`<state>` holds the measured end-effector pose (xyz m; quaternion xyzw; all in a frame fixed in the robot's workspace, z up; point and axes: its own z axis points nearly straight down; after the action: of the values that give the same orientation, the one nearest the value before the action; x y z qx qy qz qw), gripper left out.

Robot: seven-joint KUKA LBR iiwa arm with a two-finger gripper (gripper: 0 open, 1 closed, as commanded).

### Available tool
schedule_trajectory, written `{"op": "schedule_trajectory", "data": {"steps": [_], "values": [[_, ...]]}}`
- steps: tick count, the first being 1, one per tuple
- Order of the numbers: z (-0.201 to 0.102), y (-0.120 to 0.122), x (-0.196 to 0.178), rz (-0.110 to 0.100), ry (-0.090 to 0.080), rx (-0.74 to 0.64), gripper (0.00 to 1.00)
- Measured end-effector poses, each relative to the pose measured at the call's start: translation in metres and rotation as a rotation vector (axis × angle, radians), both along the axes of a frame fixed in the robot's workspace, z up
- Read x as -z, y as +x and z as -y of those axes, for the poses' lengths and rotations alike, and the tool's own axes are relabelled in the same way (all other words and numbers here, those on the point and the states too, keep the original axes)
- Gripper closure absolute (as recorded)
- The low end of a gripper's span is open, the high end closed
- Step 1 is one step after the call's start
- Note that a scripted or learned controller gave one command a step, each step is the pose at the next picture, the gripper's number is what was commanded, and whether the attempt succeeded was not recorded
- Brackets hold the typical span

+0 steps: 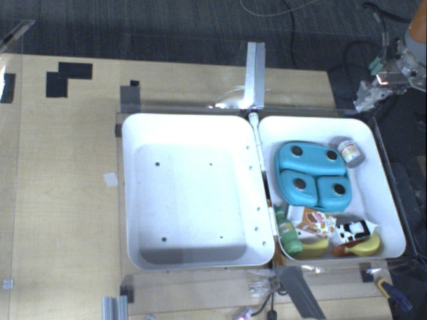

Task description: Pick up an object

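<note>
Camera view: my gripper [373, 93] hovers beyond the right bin [381, 179], away from the blue tray [312, 175]; I cannot tell how my jaws stand.

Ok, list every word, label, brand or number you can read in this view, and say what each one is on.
No text can be read anywhere in this view.
Orange and white packet in the right bin: printed front, too blurred to read.
Small can beside the blue tray: label too small to read.
Black and white cow-patterned item: markings only, no legible letters.
Black marks on the bench: plain shapes, not characters.
</note>
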<state>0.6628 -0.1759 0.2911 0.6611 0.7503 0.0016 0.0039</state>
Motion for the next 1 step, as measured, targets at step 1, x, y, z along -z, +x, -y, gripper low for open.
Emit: {"op": "schedule_trajectory", "data": {"steps": [1], "values": [[0.0286, 0.0075, 0.0097, 0.0, 0.001, 0.236, 1.0]]}}
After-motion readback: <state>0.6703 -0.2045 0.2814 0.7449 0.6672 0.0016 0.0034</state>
